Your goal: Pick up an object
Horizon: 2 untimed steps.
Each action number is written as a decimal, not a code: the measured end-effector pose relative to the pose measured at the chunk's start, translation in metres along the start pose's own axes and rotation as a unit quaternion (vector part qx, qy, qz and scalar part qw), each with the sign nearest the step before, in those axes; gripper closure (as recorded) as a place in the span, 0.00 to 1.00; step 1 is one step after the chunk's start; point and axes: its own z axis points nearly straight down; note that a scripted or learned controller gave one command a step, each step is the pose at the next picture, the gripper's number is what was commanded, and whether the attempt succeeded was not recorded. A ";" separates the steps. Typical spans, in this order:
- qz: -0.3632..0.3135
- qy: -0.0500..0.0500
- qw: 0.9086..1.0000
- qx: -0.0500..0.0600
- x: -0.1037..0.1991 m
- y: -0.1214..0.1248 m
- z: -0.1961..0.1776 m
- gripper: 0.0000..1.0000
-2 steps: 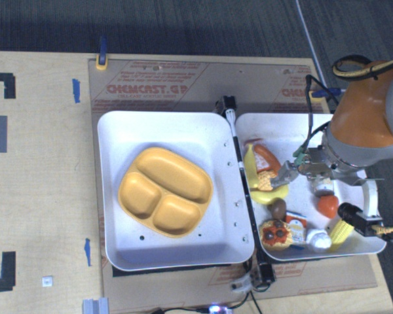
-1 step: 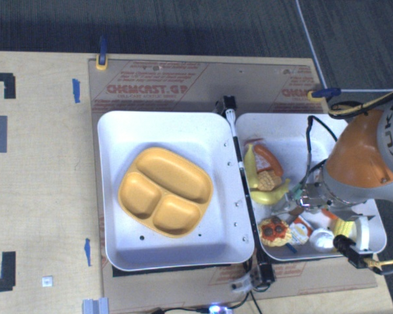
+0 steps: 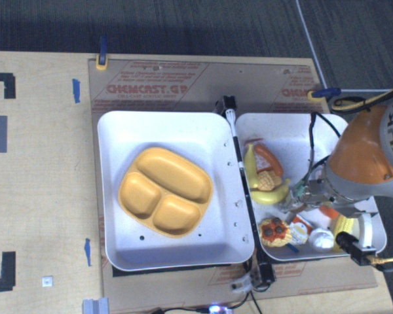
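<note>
I am holding the gripper (image 3: pixel 300 198) low in the right bin (image 3: pixel 285 126), at the right of the frame, directly over the crowded toy food, and I cannot tell its state from this angle. The likely fault is a glancing contact: the banana (image 3: pixel 262 187), smooth, curved and glossy, is lying against the slice of pizza (image 3: pixel 275 231), so it may be slipping aside. At frame centre, the left bin (image 3: pixel 118 136) is bearing a moulded yellow three-compartment tray (image 3: pixel 165 190).
</note>
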 end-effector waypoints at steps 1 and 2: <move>-0.002 0.002 1.000 0.004 0.079 -0.013 -0.088 1.00; -0.002 0.002 1.000 0.004 0.139 0.009 -0.088 1.00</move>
